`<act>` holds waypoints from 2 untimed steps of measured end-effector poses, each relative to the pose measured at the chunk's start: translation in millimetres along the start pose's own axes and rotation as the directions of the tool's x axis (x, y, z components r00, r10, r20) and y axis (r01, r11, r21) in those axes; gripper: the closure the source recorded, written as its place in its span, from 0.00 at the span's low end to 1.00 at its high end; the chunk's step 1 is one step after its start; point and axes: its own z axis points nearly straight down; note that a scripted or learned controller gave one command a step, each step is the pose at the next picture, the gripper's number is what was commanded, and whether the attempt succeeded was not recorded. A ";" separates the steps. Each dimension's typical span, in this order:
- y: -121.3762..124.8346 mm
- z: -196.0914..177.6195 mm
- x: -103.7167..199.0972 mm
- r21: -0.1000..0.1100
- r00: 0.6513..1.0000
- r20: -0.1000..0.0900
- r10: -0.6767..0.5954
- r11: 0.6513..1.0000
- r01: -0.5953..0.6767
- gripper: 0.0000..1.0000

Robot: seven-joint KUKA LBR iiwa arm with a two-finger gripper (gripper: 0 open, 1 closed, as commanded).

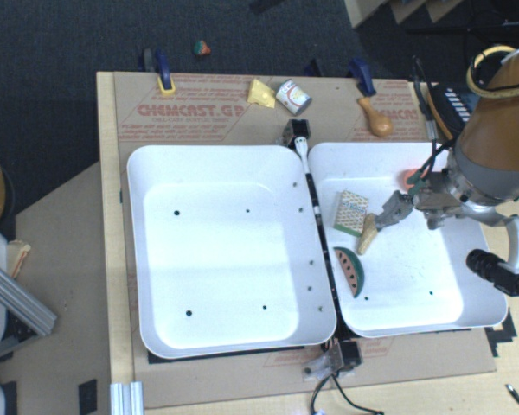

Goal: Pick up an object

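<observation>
Brown board printed with red lettering covers the counter (199, 111), which stands on dark carpet (69, 24). Two white bins sit side by side on it: the left bin (156, 171) and the right bin (467, 314). Above the bins on the board lie a yellow wedge (261, 94), a small white can (293, 98) and a tan pear-shaped toy (376, 119). Blue clamps (163, 69) grip the far edge. In the right bin, a watermelon slice (351, 271) rests near the divider, with a patterned green card (351, 212) further back. The jaws (382, 217) hover just beside the card, above a small tan piece (366, 235); whether they are spread or closed I cannot tell.
</observation>
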 end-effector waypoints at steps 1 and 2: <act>33.0 -121.4 57.3 -0.019 1.000 0.001 -0.009 1.000 0.009 0.00; 3.5 -33.8 114.0 0.010 1.000 -0.002 -0.006 1.000 0.006 0.00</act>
